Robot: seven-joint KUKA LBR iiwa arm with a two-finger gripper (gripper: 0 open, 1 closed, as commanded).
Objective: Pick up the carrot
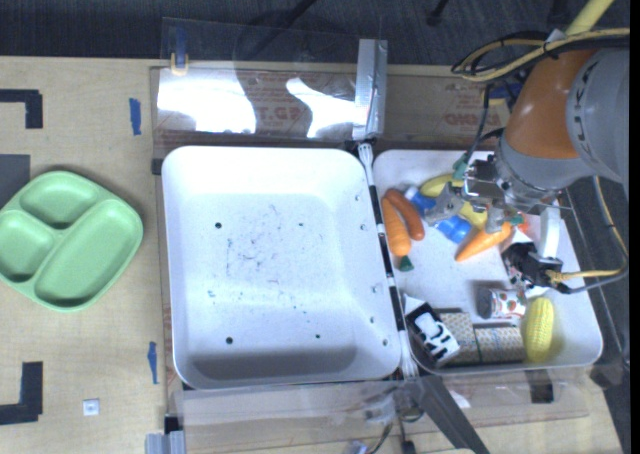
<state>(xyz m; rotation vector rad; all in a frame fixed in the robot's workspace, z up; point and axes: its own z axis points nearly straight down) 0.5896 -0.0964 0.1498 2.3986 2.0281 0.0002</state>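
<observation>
Judging the carrot (484,242), lying in the right bin (580,352) just under my claw (497,204), as light, stiff, slick plastic, I'd grip its thick middle; claw's state unclear.

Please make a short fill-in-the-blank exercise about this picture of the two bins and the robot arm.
1. The carrot lies in the ____ bin as the camera sees it.
2. The green divided plate rests on the bench, outside the bins, at the view's ____ side.
3. The corn cob has the colour ____.
4. The band on the arm above the wrist is ____.

Missing words: right; left; yellow; orange
</observation>
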